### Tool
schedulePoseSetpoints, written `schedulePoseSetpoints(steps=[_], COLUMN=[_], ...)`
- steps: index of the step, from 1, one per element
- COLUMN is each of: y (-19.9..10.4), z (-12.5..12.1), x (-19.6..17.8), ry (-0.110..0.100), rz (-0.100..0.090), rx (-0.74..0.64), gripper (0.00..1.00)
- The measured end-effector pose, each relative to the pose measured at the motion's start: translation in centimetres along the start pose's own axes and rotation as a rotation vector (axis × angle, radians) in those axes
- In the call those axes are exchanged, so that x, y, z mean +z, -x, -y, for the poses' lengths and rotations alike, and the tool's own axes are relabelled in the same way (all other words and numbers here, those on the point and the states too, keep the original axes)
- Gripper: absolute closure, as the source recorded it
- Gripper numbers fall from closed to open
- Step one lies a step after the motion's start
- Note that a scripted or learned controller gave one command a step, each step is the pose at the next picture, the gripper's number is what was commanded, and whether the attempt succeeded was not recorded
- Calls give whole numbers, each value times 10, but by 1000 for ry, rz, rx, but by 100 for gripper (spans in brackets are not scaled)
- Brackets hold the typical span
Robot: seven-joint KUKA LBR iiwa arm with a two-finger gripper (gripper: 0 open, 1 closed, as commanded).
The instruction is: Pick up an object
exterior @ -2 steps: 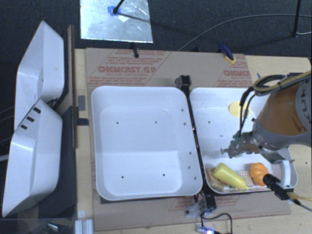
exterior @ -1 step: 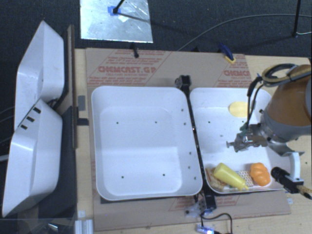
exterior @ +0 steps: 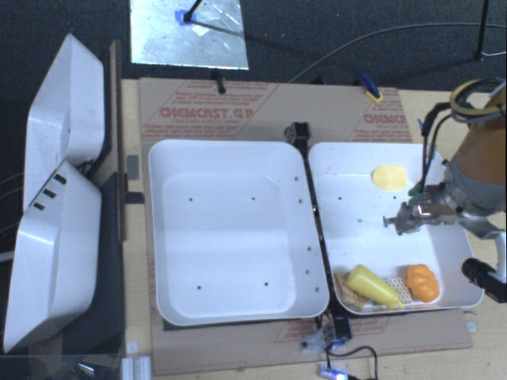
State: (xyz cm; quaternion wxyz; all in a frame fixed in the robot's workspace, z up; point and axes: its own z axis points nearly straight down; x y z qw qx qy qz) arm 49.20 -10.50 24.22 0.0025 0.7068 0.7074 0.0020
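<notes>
The right bin (exterior: 348, 236) holds a pale yellow round piece (exterior: 390, 177) near its far side. Along its near edge lie a yellow banana-shaped object (exterior: 372, 285) and an orange pumpkin-like object (exterior: 423, 282), with a small light mesh piece (exterior: 398, 289) between them. My gripper (exterior: 402, 222) hangs over the right side of this bin, between the pale yellow piece and the orange object. Nothing shows between its fingers.
The left bin (exterior: 230, 228) sits beside the right one on a cardboard sheet (exterior: 206, 109). Two spare white bins (exterior: 55, 204) lean at the far left. A shiny metal plate (exterior: 188, 20) lies on the dark floor behind. Cables run near the arm at the right.
</notes>
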Motion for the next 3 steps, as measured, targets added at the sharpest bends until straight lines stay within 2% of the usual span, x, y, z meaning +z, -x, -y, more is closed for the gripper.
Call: schedulePoseSetpoints(steps=[2, 3], y=[-113, -173], z=[-20, -33], x=[-4, 6], ry=[-6, -6], rz=[-2, -2], rx=[-4, -5], gripper=[100, 100])
